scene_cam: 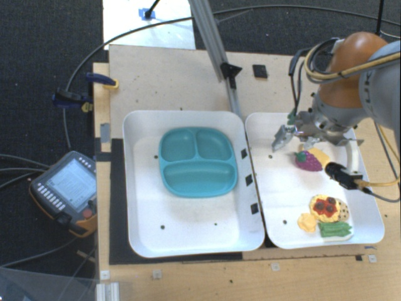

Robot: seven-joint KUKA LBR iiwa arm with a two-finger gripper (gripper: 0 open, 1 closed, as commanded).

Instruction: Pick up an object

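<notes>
The arm is seen reaching in from the right over the right bin (269,187), with the claw (285,137) hung low above the bin's upper left part; its fingers appear spread and nothing is seen between them, so it is taken as released and empty. Several candidate things lie in that bin: a purple grape cluster (307,160) just beside the claw, to its lower right, with a yellow piece (319,155) touching its upper edge, and further toward the near corner a pile of toy food (327,216) made up of a red-topped round piece, a yellow bit and a green strip, well apart from the claw. The left bin (144,231) bears a teal divided plate (197,162), near the wall shared by the two bins. The step in hand is judged to be the approach: no object has been lifted yet, and the claw is poised over bare bin floor rather than over any object. For the next move, the claw would need to be shifted toward the grape cluster, centred above it, lowered with the fingers straddling it, and then closed before lifting. Care would be called for because the cluster is rounded and the yellow piece lies against it, so a slip or a double catch could be expected.
</notes>
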